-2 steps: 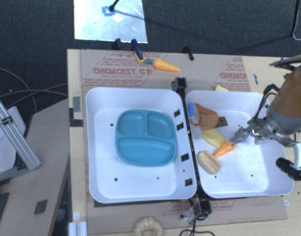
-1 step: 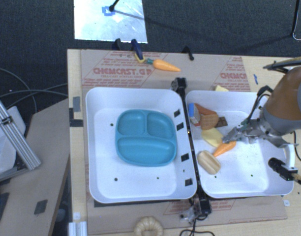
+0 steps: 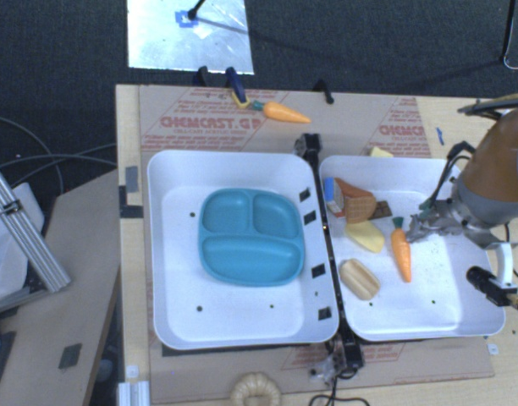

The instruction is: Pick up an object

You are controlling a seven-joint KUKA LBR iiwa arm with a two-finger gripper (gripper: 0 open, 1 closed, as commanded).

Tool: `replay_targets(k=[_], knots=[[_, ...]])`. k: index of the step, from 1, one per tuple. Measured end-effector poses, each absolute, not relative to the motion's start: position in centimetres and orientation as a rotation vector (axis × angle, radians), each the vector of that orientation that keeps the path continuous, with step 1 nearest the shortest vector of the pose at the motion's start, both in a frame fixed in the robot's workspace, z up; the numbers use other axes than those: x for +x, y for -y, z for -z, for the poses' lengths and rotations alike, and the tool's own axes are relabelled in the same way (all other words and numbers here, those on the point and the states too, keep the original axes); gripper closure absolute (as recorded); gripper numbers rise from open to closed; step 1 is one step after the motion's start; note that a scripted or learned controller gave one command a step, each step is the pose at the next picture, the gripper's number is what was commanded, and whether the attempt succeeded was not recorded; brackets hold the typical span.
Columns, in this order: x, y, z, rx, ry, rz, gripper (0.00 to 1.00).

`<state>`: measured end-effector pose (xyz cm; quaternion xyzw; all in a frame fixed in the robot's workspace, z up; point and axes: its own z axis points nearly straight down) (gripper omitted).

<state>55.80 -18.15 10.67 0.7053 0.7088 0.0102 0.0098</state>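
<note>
The right bin (image 3: 428, 304) holds several toy foods: an orange carrot (image 3: 401, 256) with a green top, a yellow piece (image 3: 366, 236), a tan bread roll (image 3: 359, 278) and a brown-orange wedge (image 3: 357, 201). My gripper (image 3: 418, 226) reaches in from the right and hangs low by the carrot's green top, at the bin's middle right. Whether it touches the carrot I cannot tell. Nothing is visibly held.
The left bin (image 3: 170, 227) carries a blue divided plate (image 3: 250, 235). A second carrot (image 3: 282, 112) lies on the bench behind the bins, and a yellow bit (image 3: 380, 152) sits just beyond the right bin's far rim. A black divider (image 3: 322, 244) runs between the bins.
</note>
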Motion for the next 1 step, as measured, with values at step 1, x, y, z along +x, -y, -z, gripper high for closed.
replay_targets(k=[1], knots=[[55.96,18.52,-15.05,2.214,-2.222,-0.003,1.00]])
